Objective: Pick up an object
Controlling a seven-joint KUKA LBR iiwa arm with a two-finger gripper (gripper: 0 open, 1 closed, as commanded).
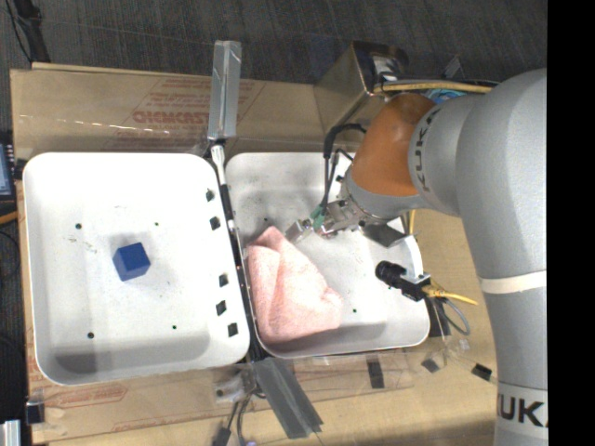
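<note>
My fingers (pixel 311 226), state indiscernible, hovered beside the pink cloth (pixel 286 284): soft, light, best pinched at a raised fold.

Slanted overhead view of both bins (pixel 121 170)

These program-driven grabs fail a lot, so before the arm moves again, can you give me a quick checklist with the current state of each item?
1. Target in reach: pink cloth lies in the right bin, close to the gripper. Ok.
2. Gripper placement: over the right bin near the cloth's upper edge, not its middle. Not ok.
3. Object held: nothing visible in the gripper. Not ok.
4. Gripper height above the cloth: cannot tell.
5. Other option: blue cube sits alone in the left bin. Ok.
6. Cloth contained: inside the bin, bunched against the divider-side wall. Ok.
</note>
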